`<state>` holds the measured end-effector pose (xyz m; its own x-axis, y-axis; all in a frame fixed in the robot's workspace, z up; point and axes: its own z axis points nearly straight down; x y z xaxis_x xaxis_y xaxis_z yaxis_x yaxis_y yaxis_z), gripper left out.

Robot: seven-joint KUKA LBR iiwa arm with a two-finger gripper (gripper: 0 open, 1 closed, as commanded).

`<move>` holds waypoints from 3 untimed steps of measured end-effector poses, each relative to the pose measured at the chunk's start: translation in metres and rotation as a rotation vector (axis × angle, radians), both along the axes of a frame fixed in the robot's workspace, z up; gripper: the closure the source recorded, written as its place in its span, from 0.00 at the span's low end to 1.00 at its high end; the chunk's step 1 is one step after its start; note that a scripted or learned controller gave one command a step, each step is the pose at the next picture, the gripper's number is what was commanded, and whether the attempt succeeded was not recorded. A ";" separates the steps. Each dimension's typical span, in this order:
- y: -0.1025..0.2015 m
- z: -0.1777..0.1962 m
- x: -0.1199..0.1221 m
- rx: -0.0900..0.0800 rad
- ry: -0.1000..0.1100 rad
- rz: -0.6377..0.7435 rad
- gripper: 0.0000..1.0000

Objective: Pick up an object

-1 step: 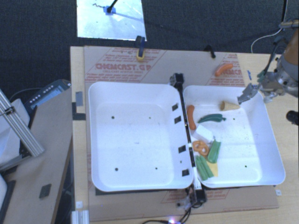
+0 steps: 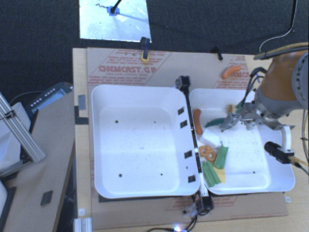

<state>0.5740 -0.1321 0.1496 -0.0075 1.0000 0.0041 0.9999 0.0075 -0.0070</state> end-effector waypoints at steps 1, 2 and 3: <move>-0.024 -0.053 -0.093 -0.001 0.003 -0.012 0.00; 0.051 -0.062 -0.084 -0.006 -0.019 -0.001 0.00; 0.049 -0.063 -0.040 -0.004 -0.015 -0.001 0.00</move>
<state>0.5344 -0.0833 0.0870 -0.0060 1.0000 -0.0004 1.0000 0.0060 0.0077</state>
